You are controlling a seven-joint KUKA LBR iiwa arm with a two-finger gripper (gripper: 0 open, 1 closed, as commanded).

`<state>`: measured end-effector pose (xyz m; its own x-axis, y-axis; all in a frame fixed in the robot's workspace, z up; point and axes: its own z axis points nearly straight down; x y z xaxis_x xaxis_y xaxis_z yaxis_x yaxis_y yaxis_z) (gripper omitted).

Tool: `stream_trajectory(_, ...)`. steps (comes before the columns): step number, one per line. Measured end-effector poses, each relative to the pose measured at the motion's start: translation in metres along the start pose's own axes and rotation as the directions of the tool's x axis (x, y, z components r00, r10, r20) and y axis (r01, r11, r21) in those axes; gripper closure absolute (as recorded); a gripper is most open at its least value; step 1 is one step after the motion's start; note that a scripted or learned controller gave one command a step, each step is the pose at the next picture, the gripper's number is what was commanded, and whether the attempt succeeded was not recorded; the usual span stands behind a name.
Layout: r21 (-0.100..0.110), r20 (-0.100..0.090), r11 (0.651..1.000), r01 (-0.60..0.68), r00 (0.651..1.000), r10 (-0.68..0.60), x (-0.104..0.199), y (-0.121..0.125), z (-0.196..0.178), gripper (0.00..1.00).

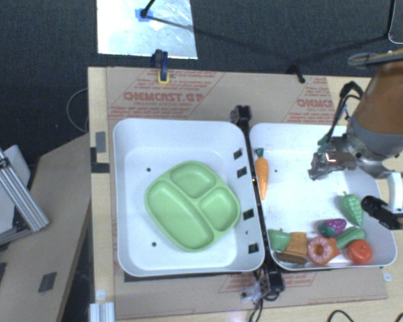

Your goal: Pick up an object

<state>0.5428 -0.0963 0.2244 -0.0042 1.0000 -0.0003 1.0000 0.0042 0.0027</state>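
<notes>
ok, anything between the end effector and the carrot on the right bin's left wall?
Nothing visible. The end effector sits over the right bin, and only bare white floor lies between it and the carrot. The other toy foods are bunched along the near edge, clear of that path.

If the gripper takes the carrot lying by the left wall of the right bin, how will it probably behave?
The carrot looks like a smooth plastic toy, so probably stiff and light. Its long tapered shape may slip from the gripper or roll when nudged. It lies against the bin wall, which probably limits rolling but crowds a grasp.
</notes>
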Motion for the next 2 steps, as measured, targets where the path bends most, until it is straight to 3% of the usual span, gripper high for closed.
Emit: stream_trajectory(2,-0.003,-0.002,1.0,0.006,1.0,-0.006,0.083,0.077,-0.015,1.0)
